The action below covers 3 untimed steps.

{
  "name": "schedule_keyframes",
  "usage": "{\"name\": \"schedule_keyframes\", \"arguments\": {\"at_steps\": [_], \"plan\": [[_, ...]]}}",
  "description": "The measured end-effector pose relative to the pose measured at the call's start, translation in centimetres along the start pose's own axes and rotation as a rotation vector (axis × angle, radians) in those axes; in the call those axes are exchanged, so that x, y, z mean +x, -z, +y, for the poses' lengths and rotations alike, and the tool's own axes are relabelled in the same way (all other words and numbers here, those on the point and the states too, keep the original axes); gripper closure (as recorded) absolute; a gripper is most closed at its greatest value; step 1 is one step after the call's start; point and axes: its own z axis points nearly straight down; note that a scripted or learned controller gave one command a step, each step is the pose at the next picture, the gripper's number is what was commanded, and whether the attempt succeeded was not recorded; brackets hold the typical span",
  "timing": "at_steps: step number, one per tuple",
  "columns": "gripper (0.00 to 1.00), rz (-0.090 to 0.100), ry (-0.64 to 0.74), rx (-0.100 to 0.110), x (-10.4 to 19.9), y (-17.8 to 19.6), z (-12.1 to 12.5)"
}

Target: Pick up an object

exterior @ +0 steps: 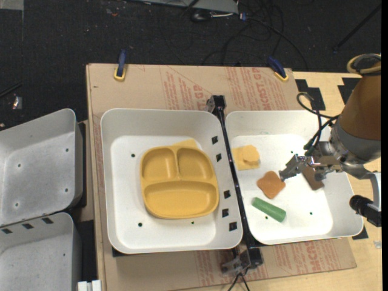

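Note:
The right bin [315, 223] holds three loose items: a pale yellow block [247, 157] near its left wall, a brown-orange piece [270, 185] in the middle, and a green stick [268, 209] lying below it. My gripper [301, 171] hangs over the right bin, just right of the brown-orange piece. Its two fingers are spread apart, one dark finger [288, 168] reaching toward that piece and the other brown finger [314, 179] pointing down-right. Nothing sits between them.
The left bin [121, 223] carries a yellow divided plate [179, 182]. A black divider [227, 168] runs between the bins. White panels [36, 162] lie off the bench at far left. Blue-yellow clamps [120, 65] grip the board's far edge.

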Motion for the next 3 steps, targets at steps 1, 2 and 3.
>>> {"name": "schedule_keyframes", "arguments": {"at_steps": [1, 2, 3], "plan": [[0.00, -0.002, 0.003, -0.011, 0.0, 0.5, 0.2], [0.00, -0.001, -0.001, -0.006, -0.2, -5.8, 0.6], [0.00, -0.001, -0.001, -0.006, -0.5, -11.0, -0.4]]}}
